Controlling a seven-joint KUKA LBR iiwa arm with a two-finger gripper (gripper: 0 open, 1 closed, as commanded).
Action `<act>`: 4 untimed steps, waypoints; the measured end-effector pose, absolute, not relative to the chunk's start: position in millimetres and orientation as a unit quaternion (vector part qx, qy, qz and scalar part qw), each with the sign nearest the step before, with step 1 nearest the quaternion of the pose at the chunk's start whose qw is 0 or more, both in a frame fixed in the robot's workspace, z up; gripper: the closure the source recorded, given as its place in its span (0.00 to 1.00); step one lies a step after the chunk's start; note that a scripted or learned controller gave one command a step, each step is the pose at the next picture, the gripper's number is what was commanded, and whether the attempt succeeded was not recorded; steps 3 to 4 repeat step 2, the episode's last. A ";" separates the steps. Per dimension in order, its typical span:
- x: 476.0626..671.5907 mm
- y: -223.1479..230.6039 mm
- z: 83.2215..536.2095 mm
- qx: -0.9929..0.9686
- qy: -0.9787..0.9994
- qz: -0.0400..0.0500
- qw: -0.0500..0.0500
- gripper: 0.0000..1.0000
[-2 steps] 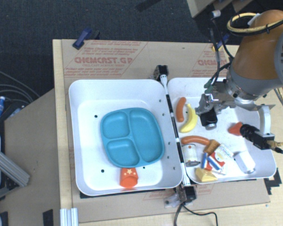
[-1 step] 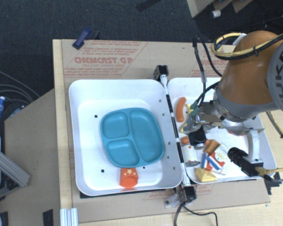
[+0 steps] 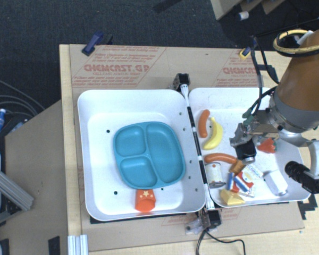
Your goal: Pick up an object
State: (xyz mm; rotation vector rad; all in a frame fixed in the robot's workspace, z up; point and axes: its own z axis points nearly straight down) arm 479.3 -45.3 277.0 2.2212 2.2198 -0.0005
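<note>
The dark two-finger gripper (image 3: pixel 246 149) hangs low over the middle of the right-hand shallow white bin (image 3: pixel 223 97), and from this slanted view I cannot tell how it is set or whether anything sits in it. Directly under its tip lies a small orange-brown stub-shaped piece (image 3: pixel 237 167), which looks the nearest candidate for a pick; it lies just below the gripper toward the bin's near edge, its long axis tilted slightly off vertical in the view. To the gripper's left rests an orange-red hot dog sausage (image 3: pixel 219 158), lying almost crosswise, and farther up-left a yellow plastic banana (image 3: pixel 215 133) beside a second upright orange sausage (image 3: pixel 203 122). A red rounded piece (image 3: pixel 267 145) sits just right of the gripper, partly hidden by the wrist. Nearer the front edge lie a yellow wedge (image 3: pixel 231 197) and a white packet with red and blue stripes (image 3: pixel 242 184). Well apart, the left white bin (image 3: pixel 90 142) holds a blue divided plastic plate (image 3: pixel 148 154) and an orange block (image 3: pixel 145 200).
</note>
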 end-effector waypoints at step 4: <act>478.8 -14.1 234.4 0.707 0.707 -0.001 -0.002 1.00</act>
